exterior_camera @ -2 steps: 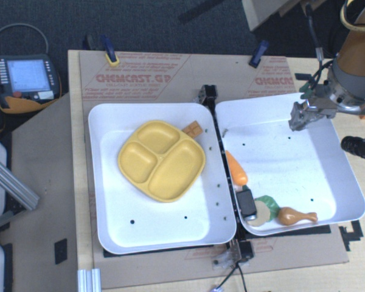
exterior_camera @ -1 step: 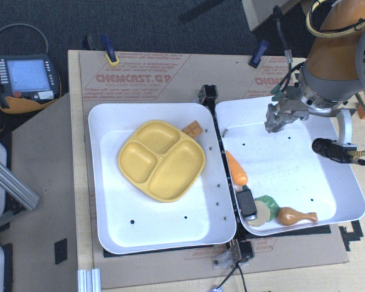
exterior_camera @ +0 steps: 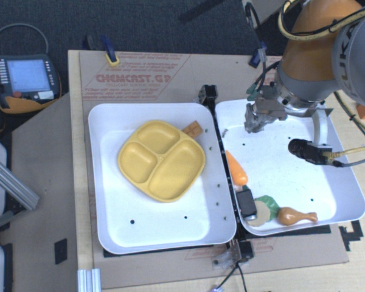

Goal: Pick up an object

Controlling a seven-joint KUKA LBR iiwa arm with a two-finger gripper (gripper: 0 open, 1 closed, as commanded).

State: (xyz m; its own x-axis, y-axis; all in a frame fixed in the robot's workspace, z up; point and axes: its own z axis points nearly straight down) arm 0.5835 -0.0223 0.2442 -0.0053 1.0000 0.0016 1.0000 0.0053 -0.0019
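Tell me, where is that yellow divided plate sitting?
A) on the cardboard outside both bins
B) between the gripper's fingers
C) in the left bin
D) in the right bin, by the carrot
C: the yellow divided plate lies flat inside the left bin, away from the gripper over the right bin.

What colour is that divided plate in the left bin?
Pale yellow; the plate shows plainly in the camera view.

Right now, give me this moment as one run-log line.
gripper: over right bin rear-left, nothing seen held | toy carrot, toy drumstick: right bin | yellow divided plate: left bin
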